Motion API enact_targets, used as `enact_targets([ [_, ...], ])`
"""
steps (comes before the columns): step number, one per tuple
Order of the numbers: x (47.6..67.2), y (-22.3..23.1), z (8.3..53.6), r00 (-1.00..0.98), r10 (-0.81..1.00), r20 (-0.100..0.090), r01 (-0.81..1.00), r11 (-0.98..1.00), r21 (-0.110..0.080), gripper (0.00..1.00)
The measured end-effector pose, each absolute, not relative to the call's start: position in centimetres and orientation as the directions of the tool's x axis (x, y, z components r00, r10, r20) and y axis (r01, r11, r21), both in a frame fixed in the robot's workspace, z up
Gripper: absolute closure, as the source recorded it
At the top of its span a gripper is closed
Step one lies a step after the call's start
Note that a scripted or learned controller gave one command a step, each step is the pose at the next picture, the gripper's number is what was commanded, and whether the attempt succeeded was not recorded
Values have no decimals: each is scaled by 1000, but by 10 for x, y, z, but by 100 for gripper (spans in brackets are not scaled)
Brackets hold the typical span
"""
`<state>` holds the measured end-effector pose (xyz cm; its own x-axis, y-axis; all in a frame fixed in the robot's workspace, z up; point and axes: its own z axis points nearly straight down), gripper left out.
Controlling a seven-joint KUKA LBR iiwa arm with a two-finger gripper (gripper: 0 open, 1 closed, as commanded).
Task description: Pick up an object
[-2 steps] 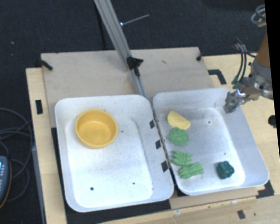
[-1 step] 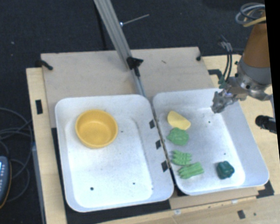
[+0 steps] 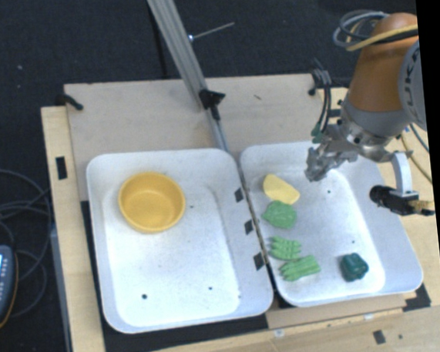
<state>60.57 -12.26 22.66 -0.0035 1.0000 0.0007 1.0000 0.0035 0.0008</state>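
camera view showed nothing lifted yet: in the right bin (image 3: 384,275), near to far, lay a dark green block (image 3: 353,267), two green pieces (image 3: 299,267), a green lump (image 3: 279,215), a yellow piece (image 3: 281,189). beyond, the gripper (image 3: 317,165) hovered; its state i could not tell.

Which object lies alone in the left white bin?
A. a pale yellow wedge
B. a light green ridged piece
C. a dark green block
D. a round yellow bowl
D: the round yellow bowl sits by itself in the left white bin; the other items lie in the right white bin.
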Motion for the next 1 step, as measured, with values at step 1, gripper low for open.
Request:
enact_targets([
  [1,613,-63,226,-4,1000,1,1000,4,1,100],
])
